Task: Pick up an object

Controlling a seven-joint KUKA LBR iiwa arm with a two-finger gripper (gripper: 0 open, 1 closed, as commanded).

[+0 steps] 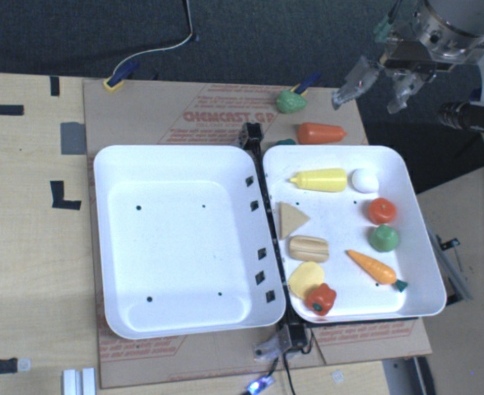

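Note:
My gripper (377, 89) hangs open high above the back right corner of the right bin (415, 196), with nothing between its fingers. That bin holds a yellow corn-like piece (318, 179), a white egg (364, 179), a red tomato (382, 211), a green round piece (384, 238), an orange carrot (374, 267), a tan wedge (292, 219), a bread roll (308, 248), a yellow piece (306, 276) and a red pepper (321, 299). All lie well below and in front of the gripper.
The left bin (118, 188) sits beside the right one. Behind the bins on the cardboard lie a green piece (290, 101) and a red-orange piece (320, 132). A cable with a yellow clip (120, 74) runs at the back.

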